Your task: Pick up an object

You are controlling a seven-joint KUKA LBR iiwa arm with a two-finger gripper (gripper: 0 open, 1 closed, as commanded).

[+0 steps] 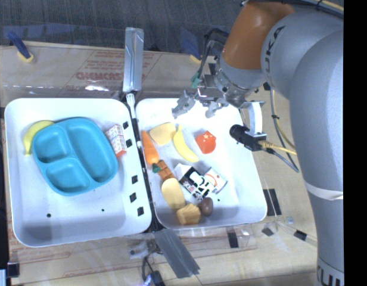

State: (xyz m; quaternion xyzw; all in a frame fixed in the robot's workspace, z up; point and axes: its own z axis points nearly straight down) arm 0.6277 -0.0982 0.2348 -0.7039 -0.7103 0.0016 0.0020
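The tool (197,104) hung over the back edge of the right-hand shallow white bin (250,186), its two metal fingers spread apart with nothing between them. Above it ran the grey arm (302,46) with its one orange band.

Just below the tool lay one pale yellow wedge-like piece (161,133) and one yellow toy banana (184,146), the banana's long axis running from upper left to lower right, its lower tip pointing toward the bin's middle. Beside the banana, to the right, sat one small red block-like object (205,141), apart from it. Left of these lay one orange toy carrot (150,149), long axis nearly along the bin's left wall, with a brownish end toward the front. Further forward were one black-and-white printed packet (201,183), one tan rounded piece (172,192), one tan block (188,215) and one small dark brown ball (206,206), clustered close together.

The left-hand white bin (70,219) held one blue plastic divided tray (75,155) with three compartments, one yellow curved object (32,134) tucked at the tray's upper-left edge, and one small red-and-white box (116,140) just beside the tray's right side. Both bins rested side by side on the worktop (64,64).
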